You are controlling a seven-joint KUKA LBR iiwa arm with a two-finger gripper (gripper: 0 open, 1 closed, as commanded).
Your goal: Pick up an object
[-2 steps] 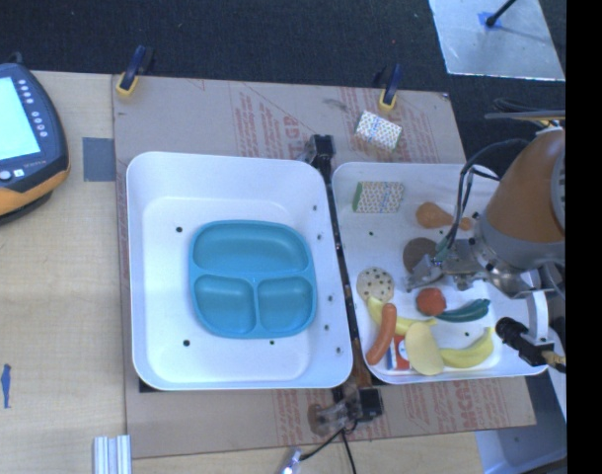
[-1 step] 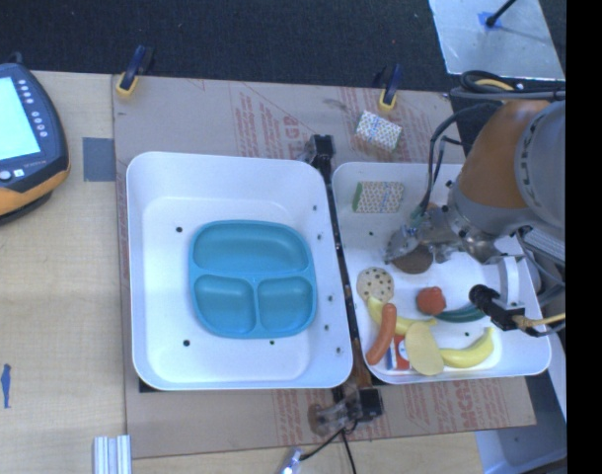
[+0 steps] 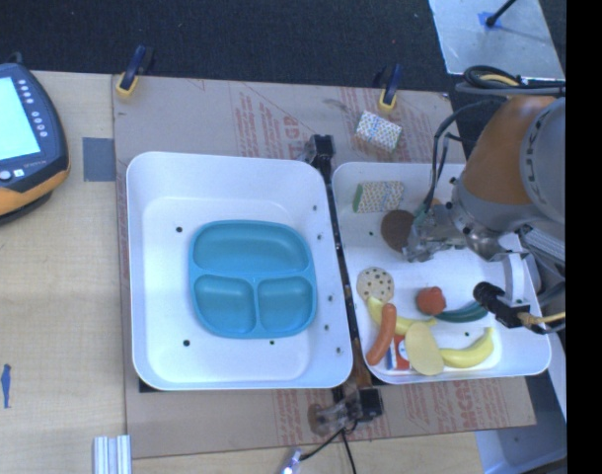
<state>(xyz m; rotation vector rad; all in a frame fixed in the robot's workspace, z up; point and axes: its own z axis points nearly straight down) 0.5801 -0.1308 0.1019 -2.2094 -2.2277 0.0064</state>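
Scene is bright and evenly lit, prob. from overhead; both white bins [image 3: 232,176] run near blown-out w/ little surface detail, and the lit screen of the pendant [image 3: 10,131] at left is washed almost white. Shadows are soft and short: a faint one under the blue tray [image 3: 252,276], a darker one beside the arm [image 3: 508,166] in the right bin, while the dark floor at top goes nearly black. Pic is low-res and a bit soft overall w/ compression noise, so small items in the right bin blur at their edges; straight lines bow slightly twd the frame's edges.
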